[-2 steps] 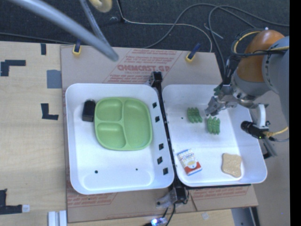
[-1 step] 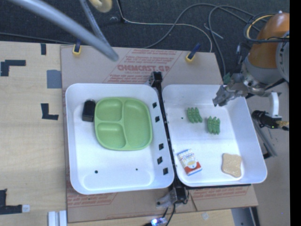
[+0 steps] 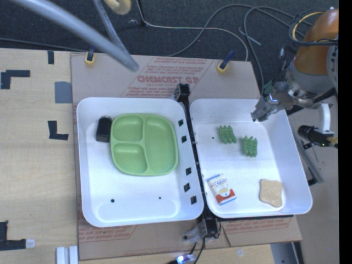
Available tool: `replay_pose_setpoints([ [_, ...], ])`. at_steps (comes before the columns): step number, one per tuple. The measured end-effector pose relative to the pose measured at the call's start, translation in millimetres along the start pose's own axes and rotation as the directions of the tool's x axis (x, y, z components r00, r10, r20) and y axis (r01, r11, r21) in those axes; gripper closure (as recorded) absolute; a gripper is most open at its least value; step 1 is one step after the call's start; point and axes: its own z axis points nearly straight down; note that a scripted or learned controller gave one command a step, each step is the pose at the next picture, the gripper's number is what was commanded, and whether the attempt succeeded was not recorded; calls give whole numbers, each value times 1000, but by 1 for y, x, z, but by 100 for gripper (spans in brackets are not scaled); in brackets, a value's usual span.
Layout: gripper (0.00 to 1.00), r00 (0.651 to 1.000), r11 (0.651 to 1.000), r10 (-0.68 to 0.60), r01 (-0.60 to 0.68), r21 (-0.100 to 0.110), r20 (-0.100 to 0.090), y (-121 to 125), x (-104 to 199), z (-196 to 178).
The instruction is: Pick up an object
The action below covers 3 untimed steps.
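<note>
- The gripper (image 3: 260, 114) hangs over the far edge of the right bin (image 3: 294, 164), near its back wall. Its opening cannot be determined at this resolution, and nothing is visible in its grasp.
- Candidate objects lie in the right bin: two green studded blocks (image 3: 226, 134) and (image 3: 249, 146) closest to the gripper, a small carton (image 3: 221, 188) toward the near-left area, and a tan biscuit-shaped piece (image 3: 270, 193) toward the near-right corner.
- Risk: a descent from the present position is likely to meet the bin wall or bare floor, since no object lies directly beneath.
- Risk: the green blocks sit close together; an off-centre approach could push one into the other.
- Risk: the carton and the tan piece lie flat, so a shallow close may slip over them.
- The left bin (image 3: 88, 164) holds a green divided plate (image 3: 144, 144) with a dark block (image 3: 103, 129) touching its left edge.
</note>
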Motion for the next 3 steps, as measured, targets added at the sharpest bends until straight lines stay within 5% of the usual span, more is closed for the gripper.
replay_pose_setpoints([
  [3,100,1000,1000,-5,5,3,-1,-56,149,-8],
])
